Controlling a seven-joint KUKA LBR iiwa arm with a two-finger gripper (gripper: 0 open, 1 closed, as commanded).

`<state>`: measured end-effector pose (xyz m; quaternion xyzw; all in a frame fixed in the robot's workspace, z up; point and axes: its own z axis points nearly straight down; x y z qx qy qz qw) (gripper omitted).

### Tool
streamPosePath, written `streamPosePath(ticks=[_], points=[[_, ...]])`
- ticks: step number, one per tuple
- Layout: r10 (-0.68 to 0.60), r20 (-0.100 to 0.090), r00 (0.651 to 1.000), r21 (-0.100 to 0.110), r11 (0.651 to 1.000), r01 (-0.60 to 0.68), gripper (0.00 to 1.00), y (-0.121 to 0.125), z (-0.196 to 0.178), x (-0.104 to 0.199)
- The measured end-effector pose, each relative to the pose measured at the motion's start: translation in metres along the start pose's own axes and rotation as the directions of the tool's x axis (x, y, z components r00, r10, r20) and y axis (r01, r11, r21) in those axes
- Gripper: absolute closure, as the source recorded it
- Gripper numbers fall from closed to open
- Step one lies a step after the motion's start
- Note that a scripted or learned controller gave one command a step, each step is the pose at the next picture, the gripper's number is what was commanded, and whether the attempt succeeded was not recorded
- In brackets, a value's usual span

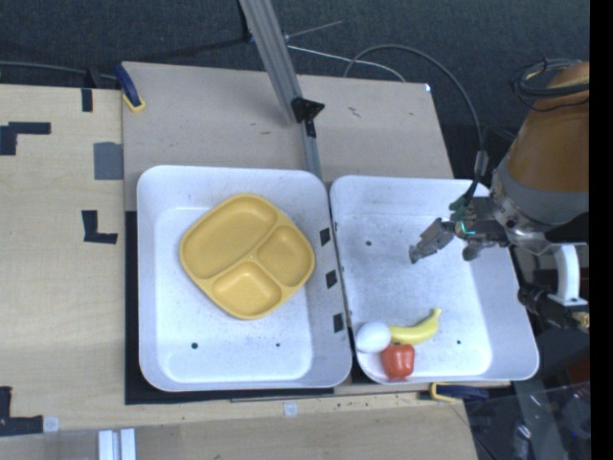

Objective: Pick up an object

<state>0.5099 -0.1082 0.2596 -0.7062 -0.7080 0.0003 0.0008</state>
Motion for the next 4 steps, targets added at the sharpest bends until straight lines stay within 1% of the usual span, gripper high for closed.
streamPosePath(ticks=[1, 2, 3, 4], points=[[0.000, 0.000, 1.000, 0.000, 1.000, 0.000, 0.00, 0.000, 0.000, 0.000], [0.001, 0.001, 1.000, 0.005, 1.000, -0.001, 0.00, 0.001, 0.044, 0.000], [0.001, -0.001, 1.000, 0.007, 1.000, -0.001, 0.00, -0.004, 0.105, 0.007], [0.001, 0.000, 1.000, 0.005, 1.000, -0.001, 0.00, -0.007, 0.169, 0.008]])
